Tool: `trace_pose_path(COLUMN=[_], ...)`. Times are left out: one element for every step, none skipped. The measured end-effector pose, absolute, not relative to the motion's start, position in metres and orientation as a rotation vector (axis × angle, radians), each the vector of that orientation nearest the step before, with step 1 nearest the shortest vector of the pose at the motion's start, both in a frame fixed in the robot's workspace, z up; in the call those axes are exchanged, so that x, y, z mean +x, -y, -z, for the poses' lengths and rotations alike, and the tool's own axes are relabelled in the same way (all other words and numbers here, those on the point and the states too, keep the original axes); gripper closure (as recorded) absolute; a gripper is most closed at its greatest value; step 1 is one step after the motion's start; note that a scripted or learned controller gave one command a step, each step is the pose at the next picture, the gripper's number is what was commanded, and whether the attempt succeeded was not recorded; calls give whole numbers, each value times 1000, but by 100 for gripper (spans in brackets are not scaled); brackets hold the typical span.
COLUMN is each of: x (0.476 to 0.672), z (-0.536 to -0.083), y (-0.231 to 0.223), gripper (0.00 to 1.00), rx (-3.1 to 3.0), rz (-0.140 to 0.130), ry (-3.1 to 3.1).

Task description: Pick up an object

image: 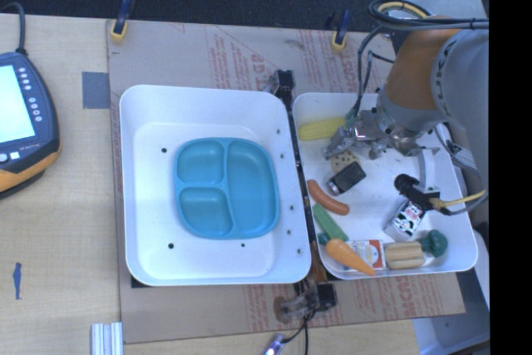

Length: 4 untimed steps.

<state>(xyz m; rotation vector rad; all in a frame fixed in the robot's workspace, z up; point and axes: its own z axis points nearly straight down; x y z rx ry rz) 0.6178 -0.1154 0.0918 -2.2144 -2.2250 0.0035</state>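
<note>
1. Reaching in from the right, the arm (432, 71) puts the gripper (347, 147) low over the upper part of the right bin (461, 262). Can't tell its state: too dark and cluttered at the tip.
2. Just below the gripper: a small black block (347, 177), tilted, lying on the bin floor. Contact with it can't be judged.
3. Just left of the gripper, by the bin's upper-left corner: a yellow corn-like piece (320, 129).
4. Below the black block: a red sausage (327, 197), lying diagonally. Under that a green vegetable (329, 222), then an orange carrot (349, 256) near the bottom edge.
5. Bottom edge of the right bin: a flat packet with red print (371, 248), a tan bread-like roll (405, 255) and a dark green round piece (434, 243), side by side.
6. Right of centre: a small black-and-white carton (406, 219), tilted, with a black wrist part and a yellow cable just above it.
7. Left bin (141, 179): holds a blue divided plate (226, 187), three compartments, roughly centred.
8. Outside the bins: a teach pendant (21, 120) at the left edge of the bench, and clamps (122, 19) along the cardboard sheet's far edge.
</note>
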Motion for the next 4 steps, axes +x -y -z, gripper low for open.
trace_pose_path(x=[650, 614, 641, 600], z=[-91, -92, -92, -92], y=[113, 98, 97, 112], gripper=[0, 0, 0, 0], rx=[-2211, -2215, -2211, -2214], rz=[-38, -7, -27, -7], ry=[2197, 2223, 2203, 2225])
